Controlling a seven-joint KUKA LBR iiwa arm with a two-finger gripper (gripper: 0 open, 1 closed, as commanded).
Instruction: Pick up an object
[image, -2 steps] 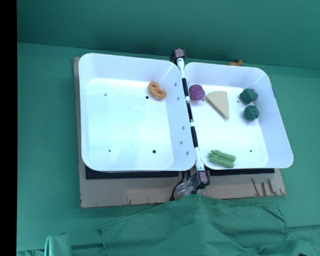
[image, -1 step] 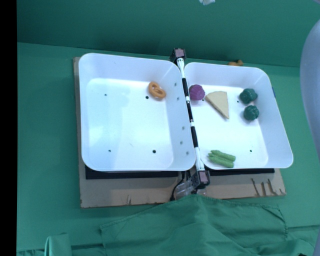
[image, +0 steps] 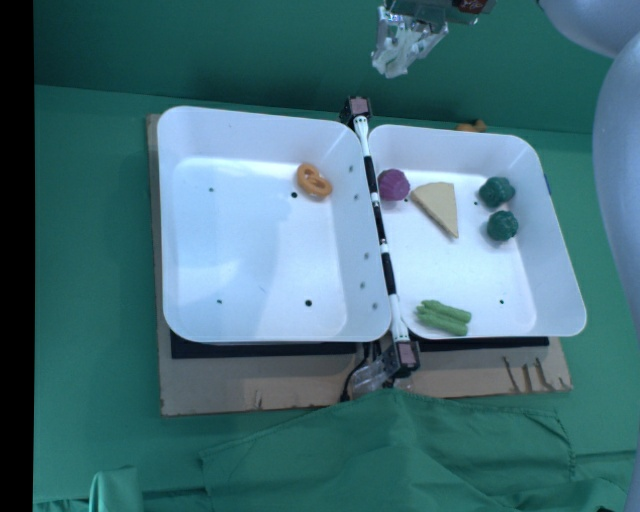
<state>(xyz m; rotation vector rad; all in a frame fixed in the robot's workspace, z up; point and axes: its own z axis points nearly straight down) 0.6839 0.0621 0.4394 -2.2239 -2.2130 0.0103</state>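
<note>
I see the green cloth-covered bench (image: 90, 250) filling the frame, w/ a looser fold of the same green fabric (image: 400, 450) bunched along the bottom centre. On it lies a flat brown cardboard sheet (image: 250, 395), edges ragged at the lower side, and a dark mat just showing under the bins' front rims.

Two shallow white plastic bins sit side by side on the cardboard, touching along a black-and-white segmented divider rod (image: 380, 240) running from top centre down to lower centre. Left bin (image: 200, 290) takes the centre-left; right bin (image: 545, 290) the centre-right.

The grey arm (image: 615, 150) comes down the right edge, blurred and close to the lens. The two-finger gripper (image: 398, 62) hangs at top centre, above the far end of the divider, clear of both bins. Nothing is between its fingers; whether they're spread or closed I can't tell from this angle.

Contents, right bin: tan wedge-shaped piece (image: 438, 205) near the upper middle, purple round lump (image: 394, 184) just left of it by the divider, two dark green bushy pieces (image: 497, 191) (image: 502, 226) at upper right, a bundle of light green stalks (image: 444, 317) at lower middle. Left bin: a small orange pretzel-shaped toy (image: 313, 180) at its upper right. A small orange bit (image: 472, 126) sits outside, behind the right bin's far rim.
</note>
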